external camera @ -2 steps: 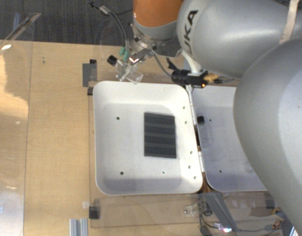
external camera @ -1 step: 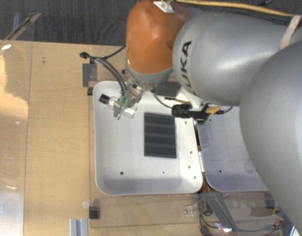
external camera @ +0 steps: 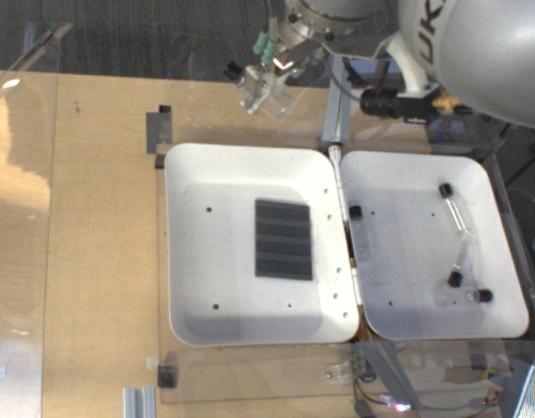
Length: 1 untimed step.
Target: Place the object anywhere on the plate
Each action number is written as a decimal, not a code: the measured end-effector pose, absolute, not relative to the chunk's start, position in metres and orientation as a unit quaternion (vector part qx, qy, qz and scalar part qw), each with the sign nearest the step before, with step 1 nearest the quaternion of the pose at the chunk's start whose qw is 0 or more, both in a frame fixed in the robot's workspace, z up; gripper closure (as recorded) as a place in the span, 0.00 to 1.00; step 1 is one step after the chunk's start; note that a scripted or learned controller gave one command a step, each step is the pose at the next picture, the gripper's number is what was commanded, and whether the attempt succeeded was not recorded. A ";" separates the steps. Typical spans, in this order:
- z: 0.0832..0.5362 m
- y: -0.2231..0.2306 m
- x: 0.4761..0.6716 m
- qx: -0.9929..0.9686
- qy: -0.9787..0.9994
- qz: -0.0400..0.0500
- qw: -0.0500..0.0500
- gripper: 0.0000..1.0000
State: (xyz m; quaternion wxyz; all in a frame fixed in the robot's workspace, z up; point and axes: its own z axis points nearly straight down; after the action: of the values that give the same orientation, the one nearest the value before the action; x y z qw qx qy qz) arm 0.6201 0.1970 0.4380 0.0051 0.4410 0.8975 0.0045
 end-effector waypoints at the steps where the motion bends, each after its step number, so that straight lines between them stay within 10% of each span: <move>1: 0.349 0.219 0.612 0.237 0.972 0.002 0.003 1.00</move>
State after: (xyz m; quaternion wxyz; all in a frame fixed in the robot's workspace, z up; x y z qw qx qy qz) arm 0.6115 0.2194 0.3489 0.0027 0.2368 0.9715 0.0022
